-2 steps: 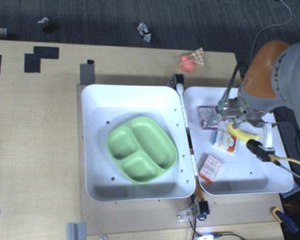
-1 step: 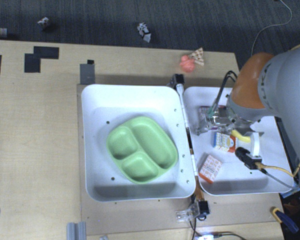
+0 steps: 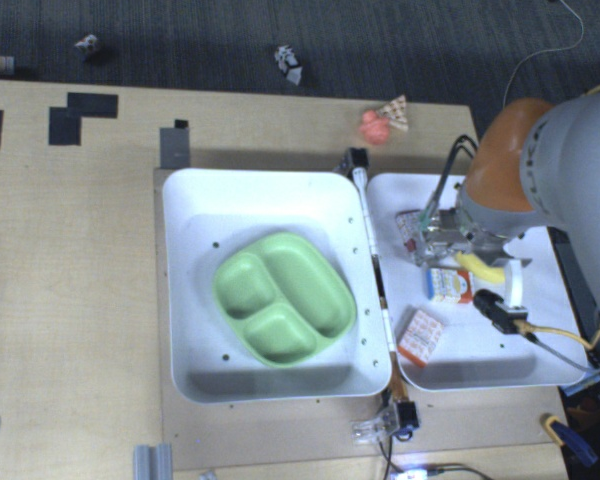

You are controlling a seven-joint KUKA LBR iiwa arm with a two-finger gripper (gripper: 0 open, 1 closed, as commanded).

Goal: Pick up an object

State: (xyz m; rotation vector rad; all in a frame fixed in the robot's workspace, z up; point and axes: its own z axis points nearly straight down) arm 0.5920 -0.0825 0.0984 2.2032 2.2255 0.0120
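The tool [image 3: 442, 248] hung low in the right-hand shallow white bin [image 3: 540, 368], over a clutter of small items: a yellow banana-like piece [image 3: 477, 267], a small blue-and-white packet [image 3: 446, 286] and an orange-and-white packet [image 3: 420, 335]. I judged this the reaching step. Its state I cannot tell. Next it needed to settle squarely on one item and lift.

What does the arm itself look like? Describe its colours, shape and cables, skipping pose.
The arm is bulky and rounded, light grey, with a glossy orange band above the wrist. Thin dark cables loop from the band down to the gripper, a small metallic grey assembly with dark parts, seen over the right bin.
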